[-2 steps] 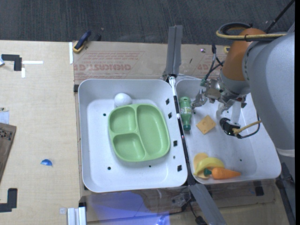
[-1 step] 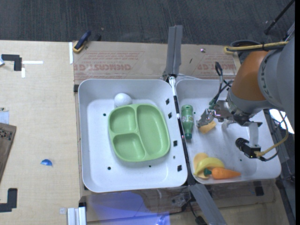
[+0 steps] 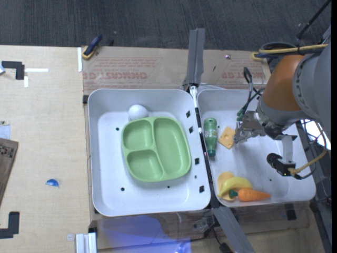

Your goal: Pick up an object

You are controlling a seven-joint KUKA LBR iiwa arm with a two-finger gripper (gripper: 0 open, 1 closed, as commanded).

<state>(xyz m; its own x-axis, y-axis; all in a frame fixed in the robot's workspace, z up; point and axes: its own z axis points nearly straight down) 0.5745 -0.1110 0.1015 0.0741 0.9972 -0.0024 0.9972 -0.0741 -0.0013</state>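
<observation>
Camera view: a fixed look down at a slant on a bench bearing two shallow white bins side by side.
Left bin [image 3: 105,157]: white, with rounded corners, on the pale wooden bench.
Plate [image 3: 156,148]: a light green divided plate with three compartments, lying flat in the middle of the left bin.
Ball [image 3: 138,110]: a small white ball, touching the plate's upper left rim, near the bin's back wall.
Right bin [image 3: 274,191]: white, pressed against the left bin along a shared middle edge.
Bottle [image 3: 210,136]: a small green bottle lying along the right bin's left wall, cap toward the back.
Cheese wedge [image 3: 227,138]: a yellow wedge with holes, just beside the bottle on its right.
Banana [image 3: 233,184]: yellow, curved, at the front left corner of the right bin.
Carrot [image 3: 253,195]: orange, lying across the front of the banana and touching it.
Arm [image 3: 295,83]: grey with an orange band, reaching in from the right over the right bin.
Gripper [image 3: 241,133]: low over the right bin, just to the right of the cheese wedge; nothing is seen between its fingers.
Gripper state: cannot tell whether it is spread or pressed together.
Bench [image 3: 42,141]: pale wood to the left of the bins, with a small blue object [image 3: 51,183] lying on it, well apart from the bins.
</observation>
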